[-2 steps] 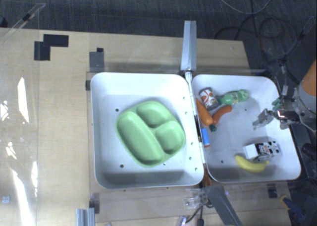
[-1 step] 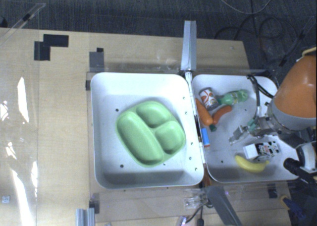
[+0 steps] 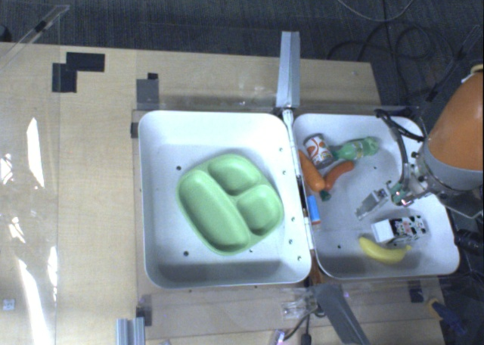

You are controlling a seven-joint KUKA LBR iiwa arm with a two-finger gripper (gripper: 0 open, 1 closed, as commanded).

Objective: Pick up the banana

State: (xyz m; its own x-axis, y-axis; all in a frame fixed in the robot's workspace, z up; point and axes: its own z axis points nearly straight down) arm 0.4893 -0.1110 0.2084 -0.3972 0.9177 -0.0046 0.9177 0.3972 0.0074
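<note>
The fingers [image 3: 382,200] hang low over the middle of the right bin [image 3: 446,264], two grey prongs slanting toward the bin's left side. Whether they stand spread or closed cannot be told from this slant, and nothing can be seen between them.

The banana [image 3: 382,250] lies on the bin floor near the front wall, below the fingers in the camera view and apart from them. It curves like a shallow smile, with its long axis running left to right. Just beside its upper right end sits a small white box with dark print [image 3: 401,228], touching or nearly touching the fruit.

To grasp well, the fingers should probably move toward the front wall until they are centred over the banana's left half, away from the box, and turn so they close across the narrow width, not along the length. A descent too near the box would likely trap it or push the fruit aside.

Farther off, toward the back left of the same bin, lie a carrot [image 3: 311,175], a small can [image 3: 318,150], a green bottle [image 3: 354,148] and a blue marker [image 3: 314,211]. The left bin [image 3: 155,184] holds a green divided plate [image 3: 229,201]. Both bins rest on the pale wooden bench [image 3: 76,184].
</note>
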